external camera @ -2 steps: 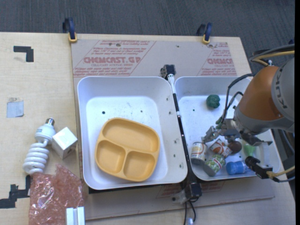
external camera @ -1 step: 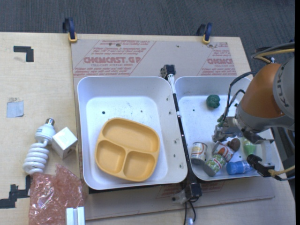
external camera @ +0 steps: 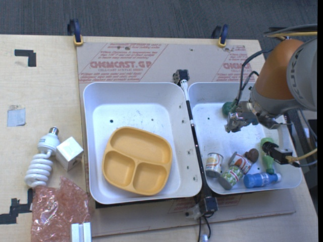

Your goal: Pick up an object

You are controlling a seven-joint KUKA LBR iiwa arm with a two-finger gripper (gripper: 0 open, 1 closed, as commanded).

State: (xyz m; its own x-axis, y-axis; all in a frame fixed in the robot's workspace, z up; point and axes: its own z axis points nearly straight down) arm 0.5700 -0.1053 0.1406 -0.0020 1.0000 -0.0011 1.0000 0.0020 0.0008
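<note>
My gripper [external camera: 235,123] hangs over the upper middle of the right bin [external camera: 204,101], below the orange wrist band. A small teal-green object [external camera: 228,107] lies just to its upper left, touching or very close to it; I cannot tell if it is held. Along the bin's front lie a silver can [external camera: 214,163], a green-labelled can [external camera: 232,176], a red and white can [external camera: 241,161], a brown lump [external camera: 252,156] and a blue bottle [external camera: 261,179]. A green piece [external camera: 267,146] sits at the right wall.
The left bin [external camera: 96,100] holds a yellow divided tray [external camera: 137,160]. Outside on the bench at the left are a spiral light bulb [external camera: 41,163], a white cube [external camera: 69,152] and pink bubble wrap [external camera: 58,210]. Cables trail from the arm at the right.
</note>
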